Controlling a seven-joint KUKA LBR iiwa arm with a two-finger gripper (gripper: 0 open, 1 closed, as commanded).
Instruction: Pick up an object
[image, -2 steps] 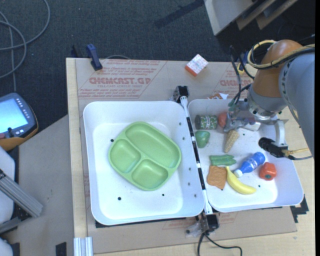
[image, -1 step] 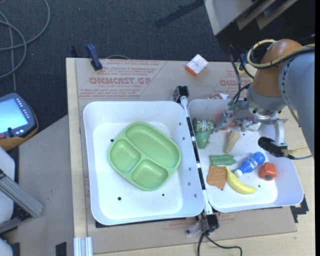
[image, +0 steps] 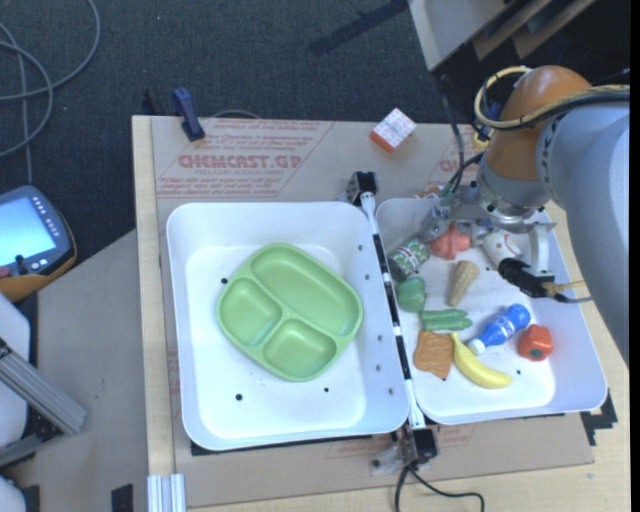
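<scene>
- While the grey arm with the orange band reaches in from the right, its gripper is low over the back of the right white bin, so I read this as the approach/descend step of the pick.
- Can't tell whether the gripper is open or closed; the wrist hardware hides the tips from this angle. Nothing is visibly held.
- Likely target: small salmon-pink lumpy toy, lying on the bin floor just beside the gripper, at its lower-left edge. Whether they touch is unclear.
- Close neighbours: dark green can with a white label, tipped on its side near the divider, and a beige cone-shaped toy just in front of the pink one.
- Other candidates further forward in the same bin: green pepper-like toy, green pod, orange-brown flat cracker, yellow plastic banana, blue-and-white bottle, red-orange tomato.
- Left white bin holds a light green divided plastic plate, well apart from the gripper.
- Next move, my read: centre over the pink toy, drop to the bin floor, close, then lift straight up.
- Risk: the can and cone sit close, so an off-centre close may nudge them or pinch two items.
</scene>
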